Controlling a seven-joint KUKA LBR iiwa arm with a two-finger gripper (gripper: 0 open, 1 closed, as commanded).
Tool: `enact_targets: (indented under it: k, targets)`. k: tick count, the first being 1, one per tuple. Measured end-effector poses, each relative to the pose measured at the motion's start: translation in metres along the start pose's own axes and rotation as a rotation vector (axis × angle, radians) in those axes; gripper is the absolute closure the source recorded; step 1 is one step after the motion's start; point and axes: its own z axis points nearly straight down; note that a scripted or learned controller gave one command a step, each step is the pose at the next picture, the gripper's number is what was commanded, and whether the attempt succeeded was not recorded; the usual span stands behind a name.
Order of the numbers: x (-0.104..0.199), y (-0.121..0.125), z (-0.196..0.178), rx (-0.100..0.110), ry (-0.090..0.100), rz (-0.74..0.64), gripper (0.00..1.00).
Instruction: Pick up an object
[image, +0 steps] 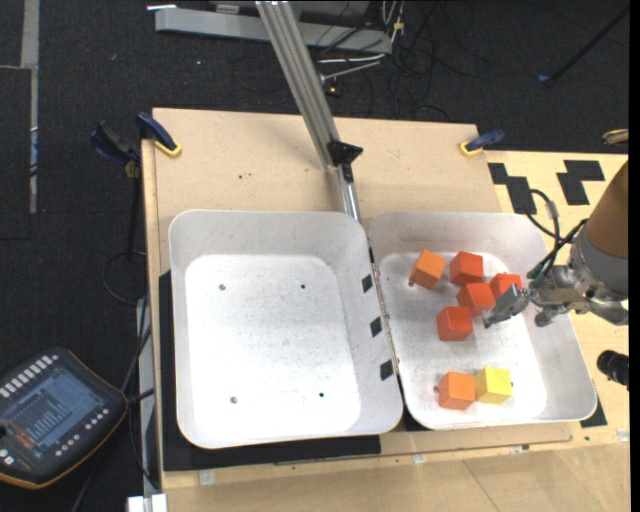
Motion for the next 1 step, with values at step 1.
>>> enact_targets:
  k: [1]
  targets:
    - [0.0009, -0.0018, 0.0434, 0.0, 0.0, -0.001, 0.0]
